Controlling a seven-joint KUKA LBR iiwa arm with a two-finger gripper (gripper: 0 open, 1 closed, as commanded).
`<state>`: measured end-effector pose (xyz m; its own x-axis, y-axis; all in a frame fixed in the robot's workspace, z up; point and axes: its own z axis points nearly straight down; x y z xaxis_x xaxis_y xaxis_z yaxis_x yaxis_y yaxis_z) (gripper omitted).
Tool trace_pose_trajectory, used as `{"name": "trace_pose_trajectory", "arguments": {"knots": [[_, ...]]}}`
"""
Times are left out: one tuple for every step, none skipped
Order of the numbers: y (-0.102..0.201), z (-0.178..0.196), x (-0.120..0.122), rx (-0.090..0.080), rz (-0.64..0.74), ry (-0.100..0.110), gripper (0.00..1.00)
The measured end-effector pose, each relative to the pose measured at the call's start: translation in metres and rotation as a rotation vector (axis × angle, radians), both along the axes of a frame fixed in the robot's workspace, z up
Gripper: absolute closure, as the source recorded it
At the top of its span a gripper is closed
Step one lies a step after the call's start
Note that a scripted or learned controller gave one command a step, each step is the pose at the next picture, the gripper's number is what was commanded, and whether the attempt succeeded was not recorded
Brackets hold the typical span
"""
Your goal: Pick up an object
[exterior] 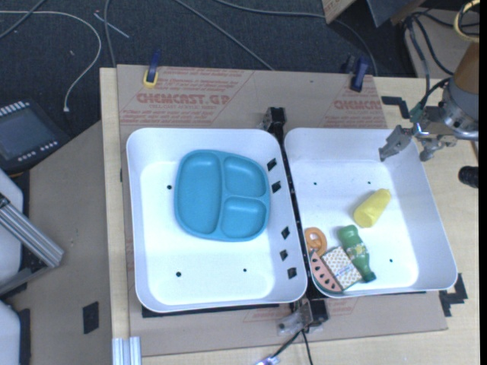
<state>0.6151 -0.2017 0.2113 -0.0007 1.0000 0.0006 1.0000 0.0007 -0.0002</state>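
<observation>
At the right of the camera view, the end effector hangs over the far right corner of the right bin. Its two grey fingers are spread apart, one pointing toward the bin's far wall and the other lying over the bin's right rim, and nothing sits between them. The fingers touch no object. The grey arm behind them enters from the right edge, with cables looped around it. Nearer in the same bin, well apart from the end effector, lies a yellow cylinder-shaped object, tilted, near the bin's middle. Toward the near left corner of this bin sits a cluster: a green bottle-shaped toy, a small orange ring-like piece just beside the dividing wall, and a watermelon-slice toy with a checked square piece resting on it, touching the green toy. The left bin holds a blue divided plate with three compartments, lying flat in the bin's far half. Both bins rest side by side on a pale desk covered by cardboard with red lettering, held by a blue clamp at the far left and a second clamp at the far right.
</observation>
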Motion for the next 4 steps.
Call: {"name": "trace_pose_trajectory", "arguments": {"knots": [[0.005,-0.045,0.006,0.001,0.001,0.005,0.0],[0.009,-0.103,0.013,0.002,0.001,0.006,0.0],[0.01,-0.128,0.013,0.001,0.001,0.004,0.0],[0.01,-0.114,0.015,0.0,0.003,-0.001,1.0]]}}
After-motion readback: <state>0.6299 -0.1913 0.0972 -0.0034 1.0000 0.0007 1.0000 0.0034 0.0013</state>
